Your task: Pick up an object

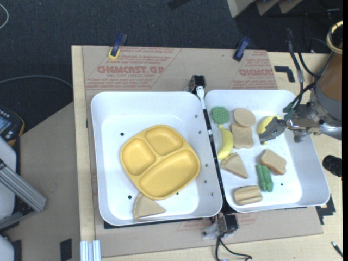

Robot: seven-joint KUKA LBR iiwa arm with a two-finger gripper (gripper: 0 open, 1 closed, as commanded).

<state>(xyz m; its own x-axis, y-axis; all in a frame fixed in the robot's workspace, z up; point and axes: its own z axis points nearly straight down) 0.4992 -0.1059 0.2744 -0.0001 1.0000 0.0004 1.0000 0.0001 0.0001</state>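
Note:
My gripper (284,135) hangs over the right bin (304,197), near its right wall, and stands open. One dark finger (269,133) lies against a small yellow fruit (265,123), which it partly hides. Nothing sits between the fingers. To the left lie a banana (225,142), a green round piece (219,114), a round tan biscuit (244,117) and a bread slice (242,137). Below the gripper are a brown bread piece (273,161), a green bean pod (265,178), a tan wedge (235,166) and a tan roll (247,194).
The left bin (103,113) holds a yellow divided plate (159,160) and a tan wedge (145,206) at its front edge. A black divider (209,140) runs between the bins. Cables (298,64) hang by the arm at the right.

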